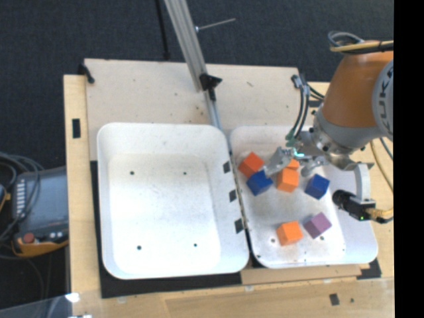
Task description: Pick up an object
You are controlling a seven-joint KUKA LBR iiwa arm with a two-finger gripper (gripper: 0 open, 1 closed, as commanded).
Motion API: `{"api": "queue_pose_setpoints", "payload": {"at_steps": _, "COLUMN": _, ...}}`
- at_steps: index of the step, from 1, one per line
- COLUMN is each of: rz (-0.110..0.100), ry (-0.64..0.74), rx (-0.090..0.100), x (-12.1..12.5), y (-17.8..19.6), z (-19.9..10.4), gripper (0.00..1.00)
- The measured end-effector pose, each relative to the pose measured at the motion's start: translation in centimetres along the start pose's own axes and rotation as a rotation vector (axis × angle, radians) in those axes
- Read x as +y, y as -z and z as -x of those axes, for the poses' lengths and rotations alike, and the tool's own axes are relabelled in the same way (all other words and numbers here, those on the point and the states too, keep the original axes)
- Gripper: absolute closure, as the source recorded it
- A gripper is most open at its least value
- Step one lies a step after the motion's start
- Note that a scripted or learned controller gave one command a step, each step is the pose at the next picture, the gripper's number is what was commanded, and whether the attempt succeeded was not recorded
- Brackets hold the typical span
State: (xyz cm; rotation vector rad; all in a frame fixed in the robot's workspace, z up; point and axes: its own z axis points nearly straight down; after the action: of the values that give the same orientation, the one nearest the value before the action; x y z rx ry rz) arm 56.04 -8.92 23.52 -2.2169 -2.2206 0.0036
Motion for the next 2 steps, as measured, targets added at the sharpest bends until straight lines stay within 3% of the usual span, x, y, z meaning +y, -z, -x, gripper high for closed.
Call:
{"api": "queue_pose_setpoints", "payload": {"at_steps": 1, "rz": 0.005, "ry": -0.002, "rx": -0.001, "x": 0.1, "y": 0.2, "z": 0.0, "gripper": 0.0}}
{"api": "queue_pose_setpoints", "payload": {"at_steps": 2, "rz": 0.0, "ry": -0.004, "rx": -0.002, "x": 0.0, "y": -4.0, "z": 0.1, "gripper": 0.0}}
